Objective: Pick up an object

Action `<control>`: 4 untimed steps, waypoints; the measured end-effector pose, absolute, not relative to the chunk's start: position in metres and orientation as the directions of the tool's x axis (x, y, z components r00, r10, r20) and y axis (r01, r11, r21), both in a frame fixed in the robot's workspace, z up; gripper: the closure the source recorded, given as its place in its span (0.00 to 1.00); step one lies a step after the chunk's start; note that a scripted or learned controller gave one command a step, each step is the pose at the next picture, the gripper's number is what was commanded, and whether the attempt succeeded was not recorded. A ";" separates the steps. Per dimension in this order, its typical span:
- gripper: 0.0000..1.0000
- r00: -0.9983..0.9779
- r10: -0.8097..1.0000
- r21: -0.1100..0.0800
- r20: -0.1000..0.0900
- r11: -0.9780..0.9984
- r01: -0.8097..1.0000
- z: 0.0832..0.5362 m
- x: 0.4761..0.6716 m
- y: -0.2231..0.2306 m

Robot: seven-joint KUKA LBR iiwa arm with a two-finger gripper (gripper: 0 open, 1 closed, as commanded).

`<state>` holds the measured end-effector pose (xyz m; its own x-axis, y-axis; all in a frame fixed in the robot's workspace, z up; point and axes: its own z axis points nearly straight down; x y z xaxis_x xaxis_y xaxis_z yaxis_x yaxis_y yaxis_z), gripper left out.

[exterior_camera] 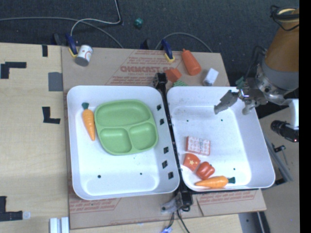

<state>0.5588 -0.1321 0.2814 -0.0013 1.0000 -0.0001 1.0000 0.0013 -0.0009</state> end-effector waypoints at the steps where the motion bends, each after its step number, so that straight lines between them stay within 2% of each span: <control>1: 0.00 -0.002 1.000 -0.004 0.001 0.002 1.000 0.186 0.543 -0.093; 2: 0.00 0.000 1.000 0.001 0.001 0.000 1.000 0.086 0.511 -0.097; 3: 0.00 -0.001 1.000 0.007 -0.002 0.001 1.000 0.086 0.486 -0.104; 4: 1.00 0.000 1.000 0.007 -0.001 0.000 1.000 0.096 0.486 -0.104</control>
<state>0.4863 -0.1043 0.0964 -0.0001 1.0000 -0.0014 1.0000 0.0001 0.0069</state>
